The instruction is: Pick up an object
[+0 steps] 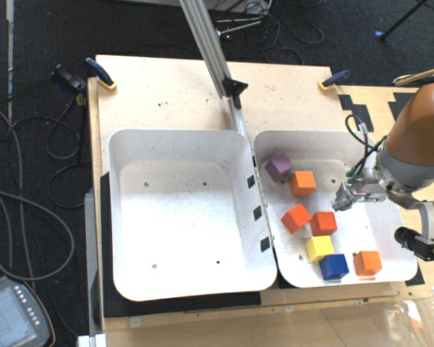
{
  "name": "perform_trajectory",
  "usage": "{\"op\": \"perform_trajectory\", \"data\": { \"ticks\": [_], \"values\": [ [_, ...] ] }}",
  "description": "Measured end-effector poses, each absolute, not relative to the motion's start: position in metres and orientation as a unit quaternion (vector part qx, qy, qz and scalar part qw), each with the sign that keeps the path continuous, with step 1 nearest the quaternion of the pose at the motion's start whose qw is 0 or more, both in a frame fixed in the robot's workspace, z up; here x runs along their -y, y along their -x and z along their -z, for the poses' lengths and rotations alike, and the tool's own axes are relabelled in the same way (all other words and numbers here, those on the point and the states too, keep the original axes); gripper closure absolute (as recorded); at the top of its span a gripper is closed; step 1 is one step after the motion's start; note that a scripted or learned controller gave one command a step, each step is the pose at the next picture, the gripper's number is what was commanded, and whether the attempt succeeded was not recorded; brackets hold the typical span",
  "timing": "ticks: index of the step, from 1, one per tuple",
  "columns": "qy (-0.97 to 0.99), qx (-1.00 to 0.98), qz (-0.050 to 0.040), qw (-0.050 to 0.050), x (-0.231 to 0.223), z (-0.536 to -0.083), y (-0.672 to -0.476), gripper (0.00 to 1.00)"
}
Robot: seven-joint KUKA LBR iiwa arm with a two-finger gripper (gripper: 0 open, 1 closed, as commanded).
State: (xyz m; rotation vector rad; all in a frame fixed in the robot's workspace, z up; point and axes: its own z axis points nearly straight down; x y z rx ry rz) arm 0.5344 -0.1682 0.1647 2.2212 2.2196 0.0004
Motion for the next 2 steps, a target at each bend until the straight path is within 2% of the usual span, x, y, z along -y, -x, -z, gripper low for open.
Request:
{"op": "perform_trajectory", "data": {
  "ticks": [1, 2],
  "values": [
    [-0.707, -0.708, -0.0012, 0.003, 0.1705, -0.208, -0.5324, 1.0],
    [-0.707, -0.708, -0.0002, 0.001, 0.1707, -0.2094, -0.5329, 1.0]
  ]
}}
